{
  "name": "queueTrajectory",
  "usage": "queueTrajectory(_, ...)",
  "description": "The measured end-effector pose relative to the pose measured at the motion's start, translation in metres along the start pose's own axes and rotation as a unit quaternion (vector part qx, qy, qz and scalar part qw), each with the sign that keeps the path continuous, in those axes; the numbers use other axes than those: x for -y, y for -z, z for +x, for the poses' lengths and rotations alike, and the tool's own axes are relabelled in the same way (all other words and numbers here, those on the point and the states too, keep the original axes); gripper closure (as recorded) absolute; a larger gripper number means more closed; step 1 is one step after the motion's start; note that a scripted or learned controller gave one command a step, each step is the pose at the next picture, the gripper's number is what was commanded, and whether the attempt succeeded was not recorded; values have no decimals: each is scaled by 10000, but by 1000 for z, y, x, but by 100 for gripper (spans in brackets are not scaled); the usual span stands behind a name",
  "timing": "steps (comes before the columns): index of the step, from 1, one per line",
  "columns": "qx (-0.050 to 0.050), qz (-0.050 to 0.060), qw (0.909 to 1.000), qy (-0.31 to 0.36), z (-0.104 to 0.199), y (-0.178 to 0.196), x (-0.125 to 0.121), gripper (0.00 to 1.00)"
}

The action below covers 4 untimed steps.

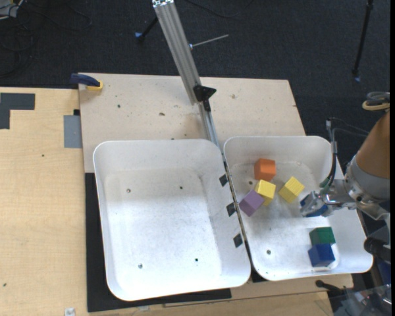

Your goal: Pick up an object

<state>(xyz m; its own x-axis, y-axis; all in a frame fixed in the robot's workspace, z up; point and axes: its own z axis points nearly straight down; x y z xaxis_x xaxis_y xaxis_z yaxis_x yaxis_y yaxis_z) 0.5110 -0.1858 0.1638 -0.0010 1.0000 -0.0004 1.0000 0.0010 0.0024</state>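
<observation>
1. Nearest in the right bin: blue cube with green cube touching just behind it, both close to the near right corner.
2. Left bin alongside, sharing the middle divider; speckled floor, no blocks seen inside.
3. Gripper low over the right bin's floor at its right side, reaching in from the right; something blue at the tip, cannot tell whether part of the tool or a block. Finger opening too small and blurred to read; nothing visibly held.
4. Just left of the gripper: yellow cube, near but apparently not touching it.
5. Further left: second yellow cube touching purple cube, the purple one close to the divider.
6. Behind those: orange cube, standing a little apart, toward the bin's far side.
7. Beyond the bins: aluminium rail slanting up and away over the bench; small blue-and-yellow clamp at the far left corner.
8. Step judged: approach or descent for a grasp, no lift yet. Likely target the nearer yellow cube, though the green one also within reach.
9. Next move needs: centring over one single cube, closing squarely on opposite faces, then lifting straight up. Risk: nudging the cube aside and closing on nothing.
</observation>
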Motion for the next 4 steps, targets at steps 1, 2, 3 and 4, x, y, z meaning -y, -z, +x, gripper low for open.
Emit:
queueTrajectory(1,-1,3,10000,6,0,42,0,100)
queueTrajectory(2,3,2,10000,3,-6,87,4,100)
queueTrajectory(3,-19,36,10000,12,41,74,8,100)
queueTrajectory(4,-17,33,10000,11,84,74,5,100)
